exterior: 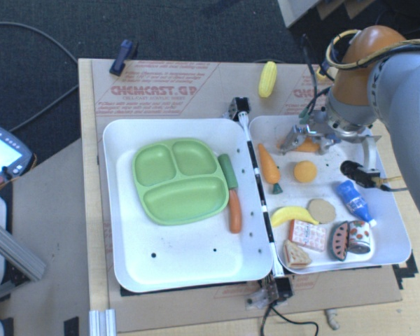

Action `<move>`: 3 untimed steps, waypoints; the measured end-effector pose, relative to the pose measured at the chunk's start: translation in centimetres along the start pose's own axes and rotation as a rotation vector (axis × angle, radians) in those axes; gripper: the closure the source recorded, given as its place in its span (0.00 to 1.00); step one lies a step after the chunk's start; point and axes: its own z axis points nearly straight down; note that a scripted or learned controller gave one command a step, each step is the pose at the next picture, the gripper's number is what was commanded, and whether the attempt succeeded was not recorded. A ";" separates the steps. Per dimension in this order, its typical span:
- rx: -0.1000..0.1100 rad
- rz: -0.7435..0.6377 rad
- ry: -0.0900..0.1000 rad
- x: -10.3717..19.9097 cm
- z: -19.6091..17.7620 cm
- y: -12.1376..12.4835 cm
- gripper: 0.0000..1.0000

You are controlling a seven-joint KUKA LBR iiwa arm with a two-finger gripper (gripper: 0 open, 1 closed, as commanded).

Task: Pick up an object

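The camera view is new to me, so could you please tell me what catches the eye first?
The green divided plate stands out first, in the middle of the left bin. Next comes the arm's orange band at upper right, with the gripper low over the right bin's far end. That bin holds a cluster of toy food, including a carrot, an orange ball and a banana.

The gripper partly hides an orange object beneath it.

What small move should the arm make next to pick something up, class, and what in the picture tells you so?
Probably a short descent, then close. The gripper hangs low at the far end of the right bin, over an orange item partly hidden beneath it. Nothing shows between its fingers, so no grasp is confirmed yet.
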 end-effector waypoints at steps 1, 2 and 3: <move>-0.001 -0.001 0.000 -1.1 0.0 0.0 0.00; -0.001 0.000 -0.001 -0.5 -0.1 0.0 0.00; -0.001 -0.001 -0.001 -0.5 0.0 0.0 0.00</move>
